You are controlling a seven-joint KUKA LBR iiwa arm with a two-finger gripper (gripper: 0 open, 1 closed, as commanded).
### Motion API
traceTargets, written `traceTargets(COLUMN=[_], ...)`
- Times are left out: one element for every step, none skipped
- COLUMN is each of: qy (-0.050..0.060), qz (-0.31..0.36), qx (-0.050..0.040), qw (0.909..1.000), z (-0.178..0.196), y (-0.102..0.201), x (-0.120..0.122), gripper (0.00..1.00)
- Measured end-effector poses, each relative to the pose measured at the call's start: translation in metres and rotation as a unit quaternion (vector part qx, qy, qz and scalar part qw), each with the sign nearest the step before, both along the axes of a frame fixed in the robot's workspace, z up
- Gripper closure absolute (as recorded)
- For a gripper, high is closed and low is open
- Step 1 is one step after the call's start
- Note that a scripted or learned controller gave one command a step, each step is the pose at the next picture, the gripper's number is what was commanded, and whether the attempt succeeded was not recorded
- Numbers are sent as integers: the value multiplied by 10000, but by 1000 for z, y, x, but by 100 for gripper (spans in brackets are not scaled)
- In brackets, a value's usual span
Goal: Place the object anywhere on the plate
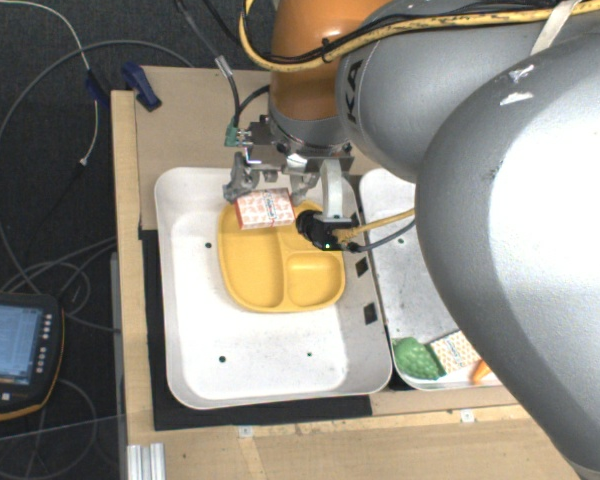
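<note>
box [265, 210], small and white with red print, sits at the far end of the yellow plate [280, 268], right under the end effector [270, 186]; whether it rests on the plate's rim or hangs just above it is hard to say from this angle. going left to right: a handheld pendant [15, 350] with a lit screen lies off the table's left edge among loose cables. the table [130, 268] carries a black mat [160, 368] and on it the left bin [190, 358], with the divided yellow plate lying in its far half, toward the bin's right side. the end effector's fingers come down on either side of the box and appear clamped on it. the grey arm [480, 168] with its orange band [315, 38] covers most of the right bin [400, 298]. near that bin's front edge a green object [417, 358] lies beside a patterned packet [458, 351].
</note>
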State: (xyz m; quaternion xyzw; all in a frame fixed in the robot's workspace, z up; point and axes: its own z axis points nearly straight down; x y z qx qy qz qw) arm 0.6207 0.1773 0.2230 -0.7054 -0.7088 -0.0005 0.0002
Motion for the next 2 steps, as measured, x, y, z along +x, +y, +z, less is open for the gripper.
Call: traceTargets(qy=[-12, 0], qz=[-18, -19], qx=[2, -7], qw=[10000, 10000], z=[21, 20], y=[0, -1], x=[-4, -4], gripper=[100, 0])
